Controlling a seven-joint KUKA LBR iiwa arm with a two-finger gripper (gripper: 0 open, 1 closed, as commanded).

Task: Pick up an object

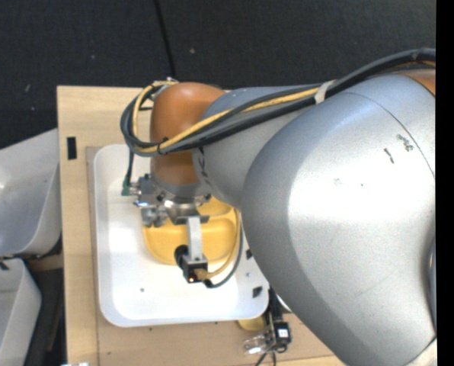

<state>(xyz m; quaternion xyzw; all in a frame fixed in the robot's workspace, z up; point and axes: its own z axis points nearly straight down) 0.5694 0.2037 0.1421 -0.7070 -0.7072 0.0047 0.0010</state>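
I've got the arm reaching across the white bin, wrist pointed straight down over the yellow object that sits in the middle of that bin, toward its far-from-camera half. The gripper is buried under the orange band and the wrist flange, right on top of the yellow object, so I cannot tell how the gripper is set or whether it has anything. Vertical approach makes sense: the bin is shallow and walled, top-down is the only clean way in, and the object looks low and rounded, so I'd guess it wants a grasp across its width from above. Cable loop hangs off the wrist on the side toward the bin's far-left corner, slack enough that I don't expect it to snag the bin rim. A small black connector dangles from the wrist over the near edge of the yellow object; it could brush it. Bin sits on the wooden tabletop, second white bin beside it, left of the first. My read: at or near grasp height, contact unconfirmed, pick not yet shown as done
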